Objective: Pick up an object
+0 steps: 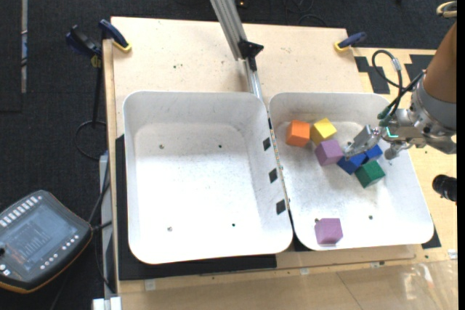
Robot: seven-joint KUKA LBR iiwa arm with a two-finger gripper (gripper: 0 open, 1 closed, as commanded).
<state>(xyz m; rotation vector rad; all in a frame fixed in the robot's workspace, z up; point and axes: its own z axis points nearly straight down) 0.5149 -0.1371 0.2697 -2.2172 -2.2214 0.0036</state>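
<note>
**Claw down among the blocks in the right bin**

A blue block (361, 158) lies in the right bin (407, 225), in a tight cluster with a green block (371, 173) just beside it on the near side and a purple block (329, 152) touching or nearly touching it on the left. An orange block (298, 133) and a yellow block (324, 130) sit next to each other just beyond the purple one. A second purple block (328, 230) lies well apart, near the bin's front edge.

The claw (365, 145) is down right over the blue block, its pale metal fingers (358, 142) at the block's top. From here I cannot tell how far apart they are, or whether the block is between them. The arm (436, 102) reaches in from the right, over the bin's right wall.

The cluster sits toward the far right part of the bin, with bare floor in front of it and to the left near the divider. The left bin (145, 112) lies alongside on the pale worktop (182, 54).
</note>
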